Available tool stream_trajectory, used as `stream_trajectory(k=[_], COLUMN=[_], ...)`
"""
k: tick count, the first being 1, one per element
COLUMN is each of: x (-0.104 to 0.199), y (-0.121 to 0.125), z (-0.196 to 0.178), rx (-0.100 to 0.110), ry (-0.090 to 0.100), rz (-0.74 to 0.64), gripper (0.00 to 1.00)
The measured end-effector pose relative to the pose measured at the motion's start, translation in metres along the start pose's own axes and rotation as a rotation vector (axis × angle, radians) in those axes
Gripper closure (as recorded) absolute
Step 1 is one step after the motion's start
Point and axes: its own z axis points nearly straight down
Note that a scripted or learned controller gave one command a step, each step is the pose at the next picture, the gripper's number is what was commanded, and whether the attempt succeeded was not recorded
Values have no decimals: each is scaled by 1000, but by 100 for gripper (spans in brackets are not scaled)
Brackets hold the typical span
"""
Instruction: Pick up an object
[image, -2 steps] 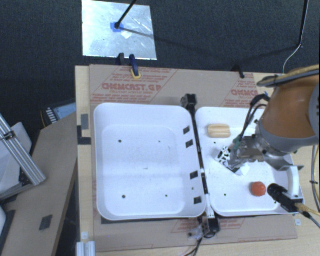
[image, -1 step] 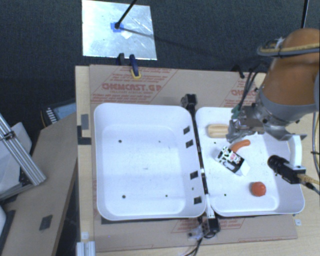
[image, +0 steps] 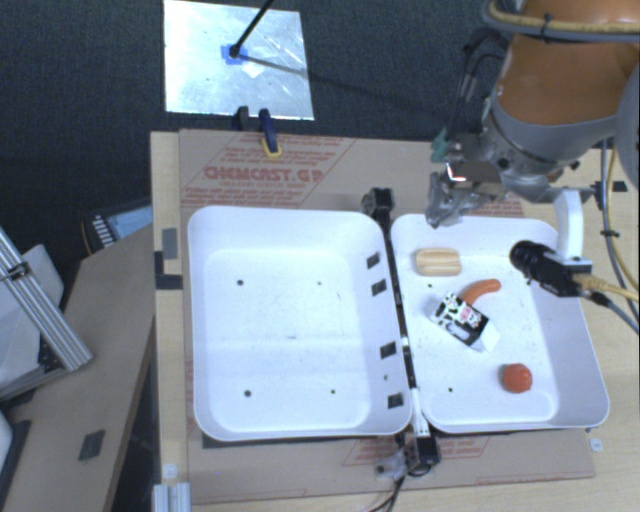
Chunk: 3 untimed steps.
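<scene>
end effector (image: 441, 213) hangs over right bin (image: 575, 350) far rim, open or closed can't tell, nearest pick is tan block (image: 437, 262) just below it toward camera, long axis running left-right

Both white bins (image: 290, 320) look like smooth, slightly glossy plastic, resting on matt brown cardboard (image: 270, 165). At eleven o'clock lies a shiny, crinkled metallic sheet (image: 238, 60) on dark, rough carpet-like cloth (image: 70, 90); at nine o'clock stands a ribbed metal rail (image: 40, 310).
</scene>
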Motion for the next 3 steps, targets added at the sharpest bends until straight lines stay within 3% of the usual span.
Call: stream_trajectory(k=[1,2,3], x=[7,54,87], y=[-64,-64,-63], z=[45,-70,-110], rx=[18,0,8], ry=[-2,2,0], rz=[6,1,4], gripper=[100,100,100])
